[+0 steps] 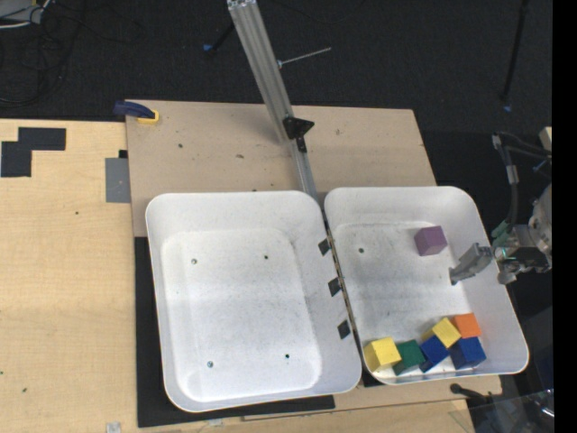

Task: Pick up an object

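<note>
Since any one object will do, I'd go for the purple cube (430, 239), which sits alone on the bare floor of the right bin (397, 207), toward its far side and well apart from everything else. My gripper (471, 263) hangs at the bin's right rim, just beside that cube and a little nearer the camera; from this slanted view I cannot tell whether its jaws are apart or together, and nothing is visibly between them.

By my judgement the cube is a small, stiff, light block, probably foam or painted wood, with flat parallel faces that suit a two-finger pinch. It should not crush or deform, and it is not fragile, but a smooth face could slide on the slick bin floor if one finger touches first, so I would want to come down centred over it with the jaws squared to two opposite side faces and close about mid-height.

The other blocks are packed in the near right corner: a yellow block (382, 351), a green block (408, 356), a second yellow block (445, 332), a blue block (434, 352), an orange block (466, 324) and a darker blue block (468, 353), all touching or nearly so and close to the wall. Those leave little room for fingers, so I rate them as poorer candidates

The left bin (180, 215) holds nothing I would aim for
</note>
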Controlling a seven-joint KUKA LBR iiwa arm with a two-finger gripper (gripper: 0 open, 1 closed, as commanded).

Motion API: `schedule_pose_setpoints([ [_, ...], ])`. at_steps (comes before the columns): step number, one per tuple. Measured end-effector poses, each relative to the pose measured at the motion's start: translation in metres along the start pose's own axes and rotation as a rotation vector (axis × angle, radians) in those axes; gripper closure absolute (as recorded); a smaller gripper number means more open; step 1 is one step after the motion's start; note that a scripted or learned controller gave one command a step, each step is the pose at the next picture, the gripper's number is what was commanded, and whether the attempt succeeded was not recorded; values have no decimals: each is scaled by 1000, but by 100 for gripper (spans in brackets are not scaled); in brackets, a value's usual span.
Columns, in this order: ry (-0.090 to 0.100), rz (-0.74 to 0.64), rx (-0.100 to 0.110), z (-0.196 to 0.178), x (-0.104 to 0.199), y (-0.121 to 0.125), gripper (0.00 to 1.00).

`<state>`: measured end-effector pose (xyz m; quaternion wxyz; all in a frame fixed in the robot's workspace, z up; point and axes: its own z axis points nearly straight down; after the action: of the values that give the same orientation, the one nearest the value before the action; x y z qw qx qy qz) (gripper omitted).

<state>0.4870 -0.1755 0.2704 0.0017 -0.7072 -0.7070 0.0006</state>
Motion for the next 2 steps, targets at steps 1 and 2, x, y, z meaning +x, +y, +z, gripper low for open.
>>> schedule_pose_setpoints([
  [1, 0, 2, -1, 0, 0, 0, 0],
  [2, 2, 1, 6, 64, 1, 1, 0],
])
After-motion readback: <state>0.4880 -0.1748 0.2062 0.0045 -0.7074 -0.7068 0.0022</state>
